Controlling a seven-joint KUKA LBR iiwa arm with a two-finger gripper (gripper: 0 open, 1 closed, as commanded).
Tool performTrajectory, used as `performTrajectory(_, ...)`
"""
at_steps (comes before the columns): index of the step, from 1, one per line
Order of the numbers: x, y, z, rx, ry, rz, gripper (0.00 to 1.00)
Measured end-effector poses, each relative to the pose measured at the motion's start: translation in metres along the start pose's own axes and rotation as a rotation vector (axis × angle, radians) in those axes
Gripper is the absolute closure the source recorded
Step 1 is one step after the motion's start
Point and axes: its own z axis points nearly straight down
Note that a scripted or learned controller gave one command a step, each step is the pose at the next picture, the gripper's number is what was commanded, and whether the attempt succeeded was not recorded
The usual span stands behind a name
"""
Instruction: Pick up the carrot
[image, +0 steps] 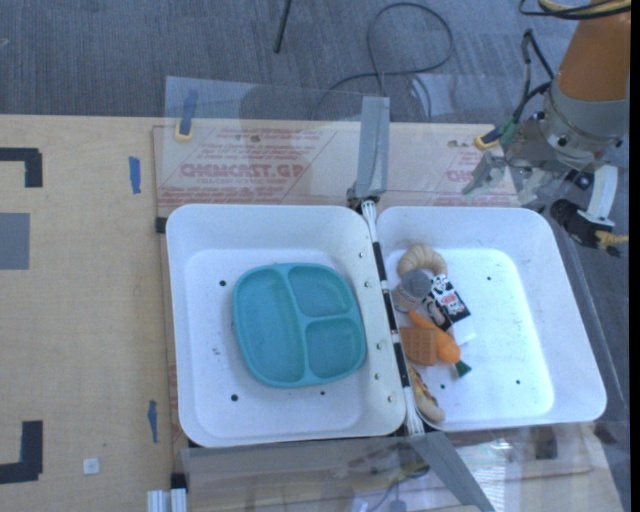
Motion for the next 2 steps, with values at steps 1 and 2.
performTrajectory(1,-0.018,-0.089,0.024,-0.001,-0.001,-0.072,0.0)
performTrajectory(2,0.02,-0.131,0.082,0.0,0.0,-0.065,0.0)
